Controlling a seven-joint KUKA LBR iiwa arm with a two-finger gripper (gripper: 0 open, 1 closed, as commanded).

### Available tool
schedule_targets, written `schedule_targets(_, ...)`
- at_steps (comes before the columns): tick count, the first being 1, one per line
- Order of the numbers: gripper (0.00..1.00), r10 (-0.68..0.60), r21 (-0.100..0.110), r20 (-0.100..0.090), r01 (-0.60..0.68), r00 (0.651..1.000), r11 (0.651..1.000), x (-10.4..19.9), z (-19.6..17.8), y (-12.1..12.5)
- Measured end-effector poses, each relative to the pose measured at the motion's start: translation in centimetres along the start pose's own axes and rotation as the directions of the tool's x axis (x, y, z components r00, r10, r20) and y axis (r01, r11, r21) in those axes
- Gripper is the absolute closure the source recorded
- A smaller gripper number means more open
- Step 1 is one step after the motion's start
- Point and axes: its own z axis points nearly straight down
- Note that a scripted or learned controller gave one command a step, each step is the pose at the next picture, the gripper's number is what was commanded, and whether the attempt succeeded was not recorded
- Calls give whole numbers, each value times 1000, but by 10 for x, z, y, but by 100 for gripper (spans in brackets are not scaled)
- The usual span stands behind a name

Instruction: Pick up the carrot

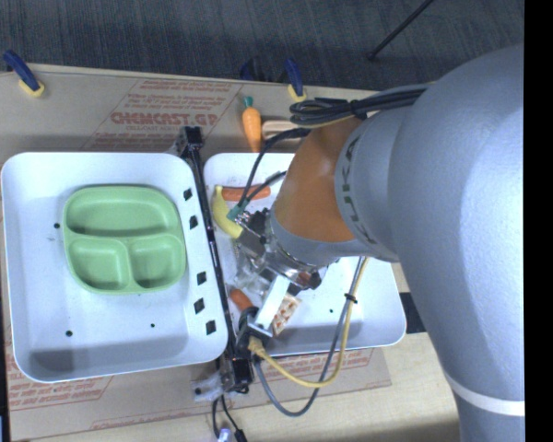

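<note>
Arm (461,210): bulky smooth grey casing, right of frame. Orange band (313,187) above wrist. Black cables (350,109) over it; yellow cable (336,343) looping below.

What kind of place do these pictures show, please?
Probably a robotics lab test bench: a grey arm reaches over two white bins, toy-like food such as a carrot lies about, and clamps hold the board.

1 fixed camera looks down at a slant on both white bins (18,247), the arm (442,201) entering from the right.
</note>
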Motion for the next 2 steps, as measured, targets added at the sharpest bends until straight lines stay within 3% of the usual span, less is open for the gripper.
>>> schedule_targets(2, 100, -10, 5, 2, 10, 1000, 1000, 1, -19, 0)
